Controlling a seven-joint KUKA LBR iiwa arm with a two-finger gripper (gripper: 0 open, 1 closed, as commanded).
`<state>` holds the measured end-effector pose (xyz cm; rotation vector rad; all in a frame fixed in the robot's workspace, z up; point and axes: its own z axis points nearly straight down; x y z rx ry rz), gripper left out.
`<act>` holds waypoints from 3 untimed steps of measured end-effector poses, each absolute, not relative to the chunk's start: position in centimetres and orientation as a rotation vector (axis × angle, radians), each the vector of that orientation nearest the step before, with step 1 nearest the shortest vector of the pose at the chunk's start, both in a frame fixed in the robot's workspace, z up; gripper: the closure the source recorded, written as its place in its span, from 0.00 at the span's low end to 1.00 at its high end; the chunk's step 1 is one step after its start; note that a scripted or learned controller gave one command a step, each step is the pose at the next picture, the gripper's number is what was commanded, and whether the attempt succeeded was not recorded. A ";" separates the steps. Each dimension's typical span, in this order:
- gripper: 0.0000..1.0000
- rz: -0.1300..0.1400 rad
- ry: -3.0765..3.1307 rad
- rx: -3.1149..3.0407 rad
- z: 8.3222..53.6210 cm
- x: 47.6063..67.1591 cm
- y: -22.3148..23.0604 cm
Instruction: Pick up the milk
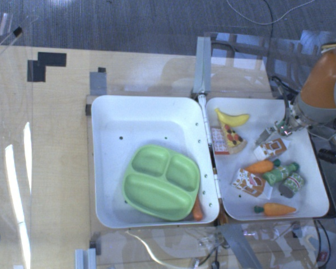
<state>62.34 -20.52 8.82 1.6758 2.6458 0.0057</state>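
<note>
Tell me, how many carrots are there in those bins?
3. One carrot mid right bin, another near its front edge, a third in the left bin, partly hidden beside the green plate.

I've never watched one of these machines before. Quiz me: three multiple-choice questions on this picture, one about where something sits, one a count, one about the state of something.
1. Where is the green divided plate?
A. left bin
B. right bin
C. on the bench outside the bins

2. How many carrots lie in the right bin?
A. one
B. two
C. four

3. How does the milk carton stand?
A. lifted above the bin
B. lying in the bin below the gripper
C. on the plate

Answers: 1 A, the plate lies on the left bin's floor. 2 B, one carrot mid-bin, another at the front. 3 B, it rests on the bin floor.
</note>
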 end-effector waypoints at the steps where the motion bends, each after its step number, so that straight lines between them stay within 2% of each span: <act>1: 0.00 0.007 2.752 1.487 8.9 57.1 -20.5; 2: 1.00 0.014 2.744 1.485 10.3 57.4 -20.5; 3: 1.00 0.007 2.727 1.539 20.2 59.9 -9.9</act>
